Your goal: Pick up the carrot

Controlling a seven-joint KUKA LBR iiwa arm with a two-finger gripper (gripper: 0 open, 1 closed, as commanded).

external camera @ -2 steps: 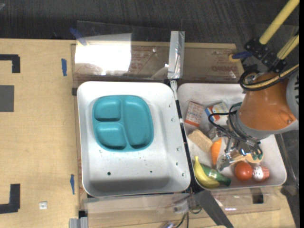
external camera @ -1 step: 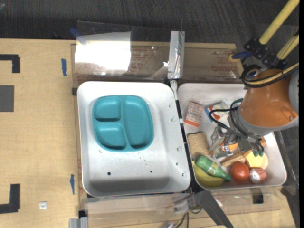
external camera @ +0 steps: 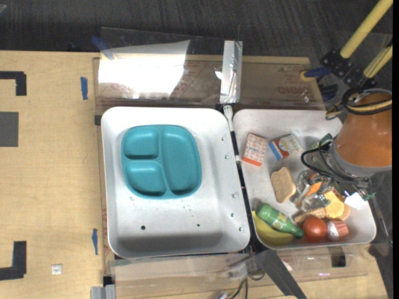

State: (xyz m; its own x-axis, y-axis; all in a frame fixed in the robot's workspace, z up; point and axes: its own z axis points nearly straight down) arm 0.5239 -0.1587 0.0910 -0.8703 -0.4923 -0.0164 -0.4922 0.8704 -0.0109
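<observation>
Gripper (external camera: 313, 190) metal sits low in the right bin (external camera: 365, 232), tangled among shiny links and black cable beneath the arm's smooth orange band (external camera: 368, 139); whether it is parted or closed cannot be told, nor whether it has hold of anything. A slim orange sliver, seemingly the carrot (external camera: 316, 187), lies right at the gripper's tip, mostly hidden by the metal. Just right and nearer lies an orange slice (external camera: 337, 208) with a pale rim. Left of the gripper a tan, rough-edged bread slice (external camera: 283, 184) lies flat. Along the bin's near wall sit a curved yellow banana (external camera: 273, 234), a glossy green pepper (external camera: 278, 220) on top of it, and a round red tomato (external camera: 315, 228). Farther back lie a small printed carton (external camera: 254, 149) and a red and white packet (external camera: 287, 146). In the left bin (external camera: 124, 229), white and speckled, rests a teal divided plate (external camera: 162, 161) with rounded corners.
</observation>
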